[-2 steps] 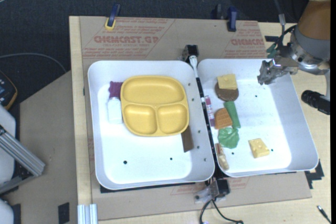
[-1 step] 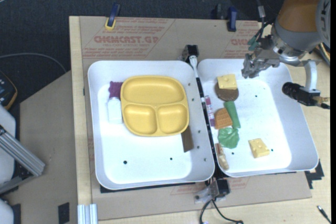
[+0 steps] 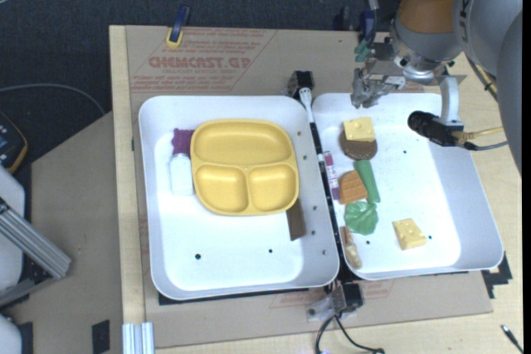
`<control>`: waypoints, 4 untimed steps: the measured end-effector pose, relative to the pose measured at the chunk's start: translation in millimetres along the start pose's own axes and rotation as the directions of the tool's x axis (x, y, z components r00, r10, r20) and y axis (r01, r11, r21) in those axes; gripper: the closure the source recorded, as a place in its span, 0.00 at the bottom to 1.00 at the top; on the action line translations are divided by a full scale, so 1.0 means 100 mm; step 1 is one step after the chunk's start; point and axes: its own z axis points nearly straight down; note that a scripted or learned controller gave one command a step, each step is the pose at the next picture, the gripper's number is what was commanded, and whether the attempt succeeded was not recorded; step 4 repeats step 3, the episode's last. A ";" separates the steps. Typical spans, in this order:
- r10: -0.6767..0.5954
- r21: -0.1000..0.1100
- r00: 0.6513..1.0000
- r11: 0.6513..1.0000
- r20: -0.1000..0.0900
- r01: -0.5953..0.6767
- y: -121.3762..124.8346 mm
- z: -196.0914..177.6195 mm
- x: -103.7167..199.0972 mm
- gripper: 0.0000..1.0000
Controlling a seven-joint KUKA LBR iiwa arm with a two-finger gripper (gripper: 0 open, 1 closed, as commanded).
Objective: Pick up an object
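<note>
My gripper (image 3: pixel 362 98) hangs over the far left corner of the right bin (image 3: pixel 465 203), fingers pointing down, nothing seen between them. Just below it lies a yellow cheese block (image 3: pixel 359 129) on top of a brown round piece (image 3: pixel 360 148). Further toward the front lie an orange waffle-like piece (image 3: pixel 353 186), a long green piece (image 3: pixel 367 181), a crumpled green leaf (image 3: pixel 361 217) and a second yellow cheese wedge (image 3: pixel 409 233). A pink-and-white stick (image 3: pixel 330 172) and a tan piece (image 3: pixel 351 249) lie along the bin's left wall.
The left bin (image 3: pixel 166 253) holds a yellow divided tray (image 3: pixel 245 165), a purple item (image 3: pixel 182 139), a white bottle (image 3: pixel 180 175) and a dark brown block (image 3: pixel 294 222). A yellow-blue clip (image 3: pixel 176 33) lies on the cardboard behind the bins.
</note>
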 end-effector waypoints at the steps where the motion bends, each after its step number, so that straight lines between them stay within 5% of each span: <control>1: 0.003 0.001 1.000 1.000 0.001 -0.003 0.03 -0.03 -0.03 1.00; 4: 0.006 0.008 1.000 1.000 0.000 -0.006 0.08 0.03 -0.02 1.00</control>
